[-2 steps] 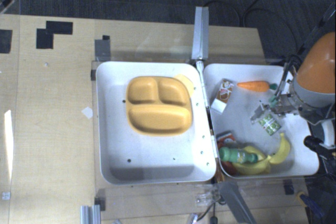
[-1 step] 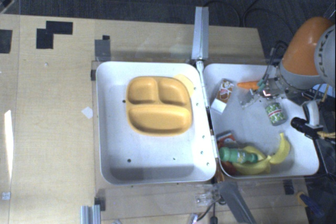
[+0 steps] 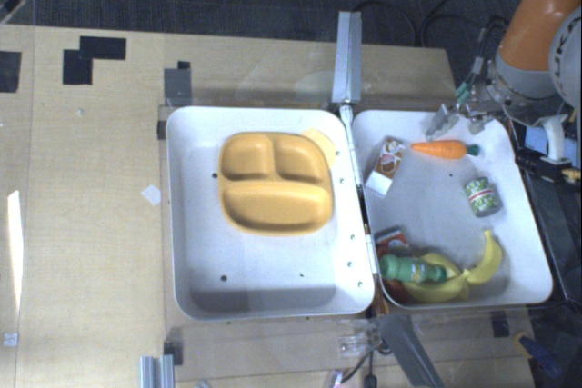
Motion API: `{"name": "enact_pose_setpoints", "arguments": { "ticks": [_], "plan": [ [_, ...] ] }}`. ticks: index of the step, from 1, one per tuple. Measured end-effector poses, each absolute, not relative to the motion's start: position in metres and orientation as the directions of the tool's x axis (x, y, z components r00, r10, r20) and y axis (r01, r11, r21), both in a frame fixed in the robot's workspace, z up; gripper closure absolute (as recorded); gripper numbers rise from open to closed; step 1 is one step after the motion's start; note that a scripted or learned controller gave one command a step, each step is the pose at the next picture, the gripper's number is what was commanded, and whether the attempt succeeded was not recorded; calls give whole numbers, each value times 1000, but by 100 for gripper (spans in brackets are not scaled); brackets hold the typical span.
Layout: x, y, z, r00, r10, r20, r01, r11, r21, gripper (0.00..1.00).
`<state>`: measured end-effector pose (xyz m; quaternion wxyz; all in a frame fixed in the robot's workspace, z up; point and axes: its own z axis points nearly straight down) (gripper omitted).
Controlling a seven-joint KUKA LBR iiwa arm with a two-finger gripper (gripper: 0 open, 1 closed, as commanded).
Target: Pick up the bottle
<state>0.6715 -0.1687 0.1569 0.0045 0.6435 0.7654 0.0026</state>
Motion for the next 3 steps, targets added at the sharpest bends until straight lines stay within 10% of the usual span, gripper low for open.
{"name": "enact_pose_setpoints", "arguments": {
  "ticks": [1,2,3],
  "plan": [
    [677,-107,113,-169,986,-15,985,169,31,0],
    [611,-180,89,-170,985,-3,985,170,9,0],
    [671,-204,188,-79,997,-4,997,79,10,0]
  ]
}}
